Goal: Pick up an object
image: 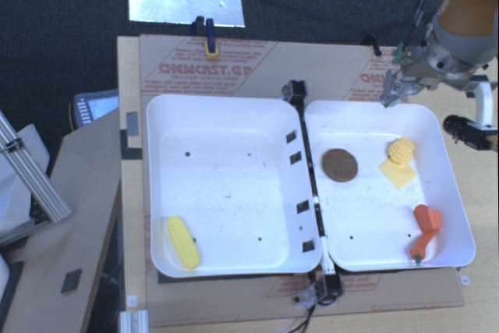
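**Hand poised over the far rim of the right bin; small toy foods lie within reach**

The hand (392, 92) is seen at the far edge of the right bin (448, 168), hanging from the grey arm with its orange band. Nothing is seen between its fingers; whether they are spread or closed cannot be told at this size.

Nearest to it, a small knobbly yellow piece (401, 150) rests touching a flat yellow square (398, 173), probably a cheese slice. The knobbly piece is judged to be light, stiff plastic, and its rounded, bumpy sides should offer fair purchase if it is taken across its width. The flat square is judged awkward: it lies thin against the bin floor, with little edge to take hold of.

Further left, a brown disc (340, 165), perhaps a cookie, lies flat near the divider (308, 168); it would have to be pinched across its rim.

At the near right corner an orange carrot-like piece (423, 230) lies against the wall, so room for fingers is judged to be scarce.

In the left bin (156, 168), a yellow corn cob (183, 242) lies in the near left corner, well apart from the hand. It would best be gripped across its short axis.
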You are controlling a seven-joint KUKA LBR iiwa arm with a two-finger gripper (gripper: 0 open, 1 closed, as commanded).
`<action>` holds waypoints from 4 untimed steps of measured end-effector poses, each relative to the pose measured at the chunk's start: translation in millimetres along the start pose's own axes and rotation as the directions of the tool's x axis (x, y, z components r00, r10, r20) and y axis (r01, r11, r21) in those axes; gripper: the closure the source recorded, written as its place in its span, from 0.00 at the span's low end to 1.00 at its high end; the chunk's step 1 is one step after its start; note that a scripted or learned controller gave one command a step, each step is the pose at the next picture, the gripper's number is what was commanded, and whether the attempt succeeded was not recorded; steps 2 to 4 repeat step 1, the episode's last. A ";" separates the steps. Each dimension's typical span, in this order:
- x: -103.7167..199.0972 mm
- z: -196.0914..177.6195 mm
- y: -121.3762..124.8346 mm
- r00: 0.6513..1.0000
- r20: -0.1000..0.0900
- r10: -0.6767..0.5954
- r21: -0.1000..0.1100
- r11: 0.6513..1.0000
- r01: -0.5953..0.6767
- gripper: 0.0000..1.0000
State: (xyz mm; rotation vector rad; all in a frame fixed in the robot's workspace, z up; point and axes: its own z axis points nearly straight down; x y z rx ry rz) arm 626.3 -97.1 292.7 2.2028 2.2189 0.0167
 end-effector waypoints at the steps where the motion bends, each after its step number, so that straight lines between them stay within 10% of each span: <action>1: -0.5 191.0 -15.8 1.000 -0.001 0.005 0.006 1.000 -0.005 1.00; 4: -0.5 191.0 -15.8 1.000 -0.001 0.005 0.006 1.000 -0.005 1.00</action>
